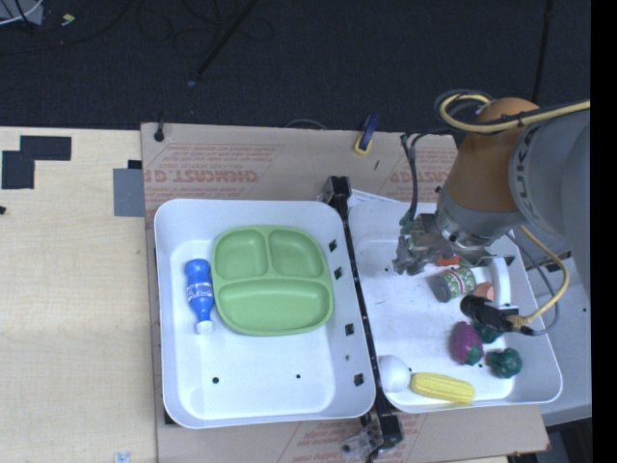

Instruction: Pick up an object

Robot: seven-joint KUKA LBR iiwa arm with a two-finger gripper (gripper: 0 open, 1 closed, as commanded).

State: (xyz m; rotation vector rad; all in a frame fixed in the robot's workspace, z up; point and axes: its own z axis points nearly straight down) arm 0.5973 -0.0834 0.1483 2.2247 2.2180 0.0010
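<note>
Down at the far end of the right bin (pixel 381 309), close to its view-left wall, the hand (pixel 409 258) sits over a bare patch of white floor. From this slanted view I cannot tell whether it is spread or pressed together, as the dark metal there blurs into one shape. The grey arm (pixel 540 177), with its orange band, reaches in from the view's right and covers the bin's far right corner.

Every loose object in that bin lies apart from the hand. A small can (pixel 454 283) with a green and red label lies on its side just to the view-right of the hand, near it but not touching. Closer to the camera is a purple lump (pixel 467 343), and a dark green lump (pixel 503 362) sits just beside it on the right — both too small to name. Along the near wall a yellow ear of corn (pixel 442 387) lies flat, with a white ball (pixel 393 372) just beside its left end, in the near left corner.

The left bin (pixel 251 379) holds a green divided plate (pixel 271 280) with three compartments — and a blue bottle (pixel 199 294) lying along the plate's left edge, its white cap toward the camera. Both bins rest on a printed cardboard sheet (pixel 241 167) on the pale wooden surface (pixel 67 307).
</note>
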